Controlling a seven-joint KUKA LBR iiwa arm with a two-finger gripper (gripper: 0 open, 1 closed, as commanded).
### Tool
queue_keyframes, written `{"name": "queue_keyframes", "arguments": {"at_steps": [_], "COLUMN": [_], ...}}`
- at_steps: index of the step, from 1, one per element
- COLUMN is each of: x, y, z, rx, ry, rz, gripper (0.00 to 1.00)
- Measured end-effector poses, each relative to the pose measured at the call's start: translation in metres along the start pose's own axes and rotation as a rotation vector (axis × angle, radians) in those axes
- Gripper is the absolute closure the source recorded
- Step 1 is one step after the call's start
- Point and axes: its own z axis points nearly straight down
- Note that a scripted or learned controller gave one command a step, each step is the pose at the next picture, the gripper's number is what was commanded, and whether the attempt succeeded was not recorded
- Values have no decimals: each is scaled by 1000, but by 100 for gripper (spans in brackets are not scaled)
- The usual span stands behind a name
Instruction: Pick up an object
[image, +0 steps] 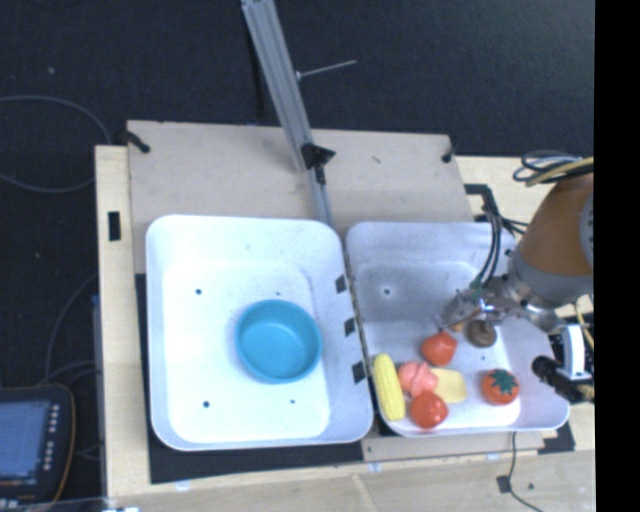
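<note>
I'm low in the right bin, gripper above a tomato; my jaws' state, I can't tell. Corn cob lies lengthwise along the left wall, pointing front to back.

Pincer low in right bin, just above red tomato; blue bowl in left bin.

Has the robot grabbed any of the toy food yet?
Not yet, as far as I can see. The gripper is down in the right bin, just above a small brown piece. The corn, tomatoes and strawberry lie on the bin floor. The blue bowl sits in the left bin. Grabbing and lifting are left.
</note>
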Motion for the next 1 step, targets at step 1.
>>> {"name": "queue_keyframes", "arguments": {"at_steps": [1], "x": [-2], "y": [0], "z": [20], "rx": [22], "ry": [13], "rz": [5], "gripper": [0]}}
